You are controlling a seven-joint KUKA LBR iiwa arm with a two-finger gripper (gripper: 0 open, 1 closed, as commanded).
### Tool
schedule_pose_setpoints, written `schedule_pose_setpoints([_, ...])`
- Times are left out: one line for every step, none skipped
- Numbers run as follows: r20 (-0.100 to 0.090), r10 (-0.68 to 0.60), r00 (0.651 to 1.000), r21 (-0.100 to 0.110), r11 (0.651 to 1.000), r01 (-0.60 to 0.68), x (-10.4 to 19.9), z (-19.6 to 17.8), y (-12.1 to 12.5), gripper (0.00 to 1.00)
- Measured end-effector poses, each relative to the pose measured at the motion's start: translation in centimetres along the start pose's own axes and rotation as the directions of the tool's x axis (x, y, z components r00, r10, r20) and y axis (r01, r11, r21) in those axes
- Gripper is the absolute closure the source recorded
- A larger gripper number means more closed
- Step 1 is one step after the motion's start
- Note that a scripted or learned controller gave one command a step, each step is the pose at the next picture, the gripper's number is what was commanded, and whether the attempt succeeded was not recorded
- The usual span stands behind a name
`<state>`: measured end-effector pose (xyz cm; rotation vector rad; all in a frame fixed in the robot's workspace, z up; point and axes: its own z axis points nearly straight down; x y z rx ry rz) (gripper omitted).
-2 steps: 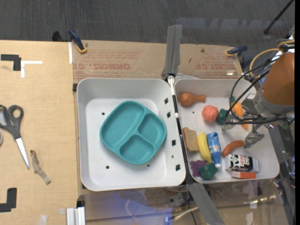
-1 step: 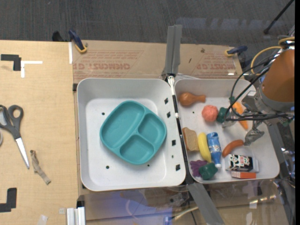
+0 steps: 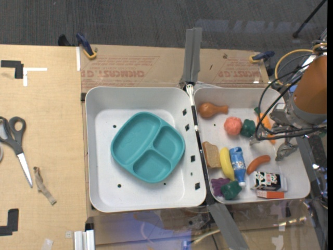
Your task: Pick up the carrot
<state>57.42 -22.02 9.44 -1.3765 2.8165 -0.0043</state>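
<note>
Claw (image 3: 274, 139) low, arm (image 3: 312, 90) above

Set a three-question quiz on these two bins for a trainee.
1. True or false: the teal plate lies in the left bin.
2. What lies between the bread and the blue bottle? A) banana B) milk carton C) scissors
3. Fill in: the tool is over the ___ bin.

Key: 1 true; 2 A; 3 right, the right bin.
</note>
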Motion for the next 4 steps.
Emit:
schedule_pose_setpoints([0.000,-0.029,1.000,0.001,1.000,0.029,-0.1,0.0,-0.3,0.00])
schedule_pose_setpoints([0.000,0.070,0.998,-0.002,0.998,-0.070,-0.2,0.0,-0.3,0.00])
schedule_pose_setpoints([0.000,-0.002,1.000,0.001,1.000,0.002,-1.1,0.0,-1.7,0.00])
schedule_pose_setpoints([0.000,-0.013,1.000,-0.003,1.000,0.013,-1.0,0.1,-1.3,0.00])
